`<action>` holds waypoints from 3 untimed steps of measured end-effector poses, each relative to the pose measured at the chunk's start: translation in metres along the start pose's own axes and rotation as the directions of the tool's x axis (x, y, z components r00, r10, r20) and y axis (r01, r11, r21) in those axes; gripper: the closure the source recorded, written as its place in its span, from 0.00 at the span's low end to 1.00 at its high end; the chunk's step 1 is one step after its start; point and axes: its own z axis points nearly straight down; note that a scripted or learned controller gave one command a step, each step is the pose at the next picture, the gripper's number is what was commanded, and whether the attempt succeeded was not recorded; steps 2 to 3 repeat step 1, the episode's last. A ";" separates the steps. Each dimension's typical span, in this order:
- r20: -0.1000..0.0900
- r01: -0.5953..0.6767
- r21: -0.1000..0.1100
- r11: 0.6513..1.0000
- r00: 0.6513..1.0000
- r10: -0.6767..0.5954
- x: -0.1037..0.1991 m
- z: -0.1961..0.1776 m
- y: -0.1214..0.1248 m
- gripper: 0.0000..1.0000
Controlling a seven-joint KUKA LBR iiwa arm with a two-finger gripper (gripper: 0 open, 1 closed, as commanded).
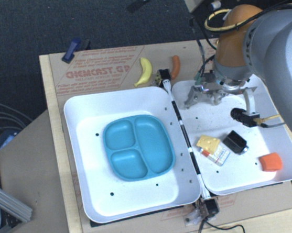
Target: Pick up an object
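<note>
While the end effector (206,94) hangs low over the far corner of the right bin (287,172), I cannot tell how it is set. Nearer the camera from it lie a yellow packet (212,148), a black block (236,142) and an orange block (271,162), well apart from it. That orange block looks light, stiff and easy to pinch across its flat sides. Left of the end effector, the left bin (93,199) holds a blue divided tray (138,146).
</note>
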 end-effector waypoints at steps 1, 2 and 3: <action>0.001 0.001 -0.002 1.000 1.000 -0.001 0.000 -0.011 0.001 1.00; 0.001 0.001 -0.002 1.000 1.000 -0.001 0.000 -0.011 0.001 1.00; 0.001 0.001 -0.002 1.000 1.000 -0.001 0.000 -0.011 0.001 1.00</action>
